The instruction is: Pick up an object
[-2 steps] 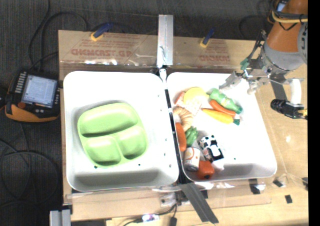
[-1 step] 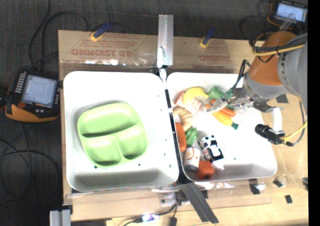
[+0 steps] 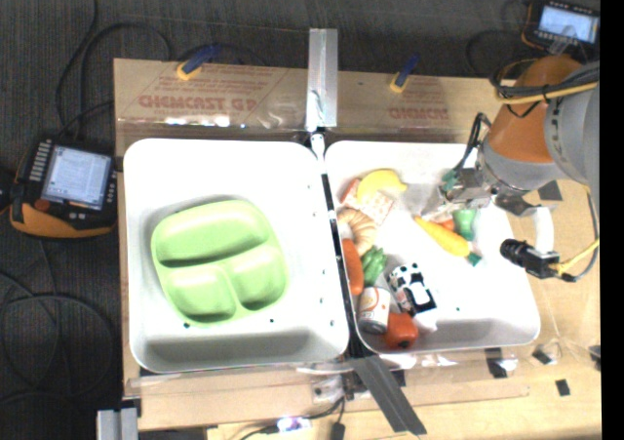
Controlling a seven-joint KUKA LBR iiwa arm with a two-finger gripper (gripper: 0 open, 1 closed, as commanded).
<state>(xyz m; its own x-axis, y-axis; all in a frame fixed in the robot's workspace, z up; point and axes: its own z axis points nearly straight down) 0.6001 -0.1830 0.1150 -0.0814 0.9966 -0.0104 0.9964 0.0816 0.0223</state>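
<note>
bench (image 3: 575,331) | two white bins on it: left (image 3: 146,331), right (image 3: 507,316)

Robotics lab; teach pendant (image 3: 68,184), floor cables (image 3: 68,14), clamped bench (image 3: 244,97)

Red printed lettering runs across the clear plastic sheet (image 3: 219,97) taped over the brown board at the far side of the bench, beyond the left bin; it looks like "CHEMCAST GP", though the letters are faint. A second run of red lettering stands on the sheet (image 3: 429,108) beyond the right bin, too washed out to read. The two pendant screens (image 3: 74,178) (image 3: 568,22) glow, but their text is too small to make out.
</note>
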